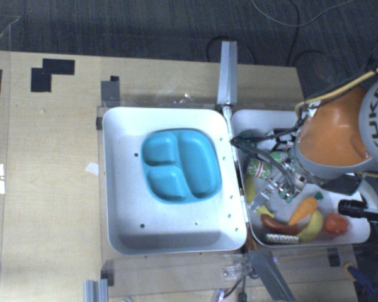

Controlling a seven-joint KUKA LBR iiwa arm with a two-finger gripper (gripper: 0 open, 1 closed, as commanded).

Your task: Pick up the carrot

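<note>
2 shallow white bins sit side by side on a pale wooden bench, seen from above at a slant. The left bin [123, 168] holds a blue tray [179, 163] with 3 compartments, lying near its middle. The right bin [359, 233] is crowded with toy food and largely covered by the grey KUKA arm [372, 131], whose orange band bulges over the bin's upper half as it reaches in from the right.

The gripper [278, 186] hangs low over the middle of the right bin, amid wires and small metal parts. Its fingers are lost in that clutter, so whether they are parted or closed cannot be told, and nothing can be seen held between them.

The carrot [303, 209], orange and tapered, lies tilted in the lower part of the right bin, just below and to the right of the gripper, its thick end up toward the arm. It rests against a yellow banana [312, 226] curving beneath it. A red tomato [336, 223] sits just to the banana's right, and a dark red sausage-shaped piece [278, 224] lies to the carrot's left, near the bin's lower wall. A green-and-white can [258, 167] lies at the bin's left side, near the dividing wall.

Black cables [283, 8] loop across the dark floor beyond the bench.
</note>
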